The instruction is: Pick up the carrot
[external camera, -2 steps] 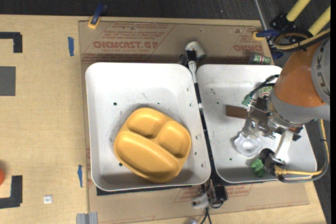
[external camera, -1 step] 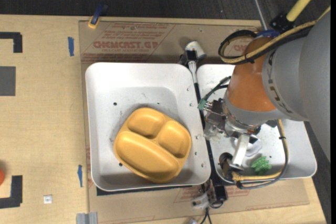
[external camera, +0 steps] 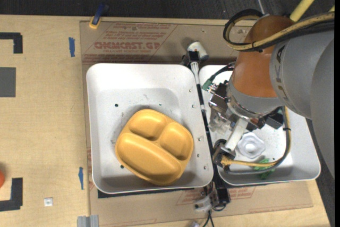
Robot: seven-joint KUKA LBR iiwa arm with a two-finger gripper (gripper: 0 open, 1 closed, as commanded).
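The carrot [external camera: 248, 165] is seen lying along the near wall of the right bin [external camera: 305, 167], and the gripper [external camera: 234, 142] is hung just over it. Whether it is apart or together cannot be told. A big yellow lump [external camera: 154, 145] is left in the left bin [external camera: 106, 87].

Left bin [external camera: 101, 114]: white, few small dark specks on floor. Right bin [external camera: 303, 162]: white, at 3 o'clock of left one. Large lumpy object [external camera: 154, 145] in left bin: yellow-orange, glossy. Arm [external camera: 308, 72]: grey, orange band [external camera: 255, 69] above wrist. Gripper [external camera: 234, 133]: silver and white parts, black cables with yellow one at 6 o'clock. Bench [external camera: 42, 114]: pale tan wood, black tape marks at 9 o'clock, small blue tape strips. Cardboard sheet [external camera: 133, 40] under bins: brown, red print at 12 o'clock.
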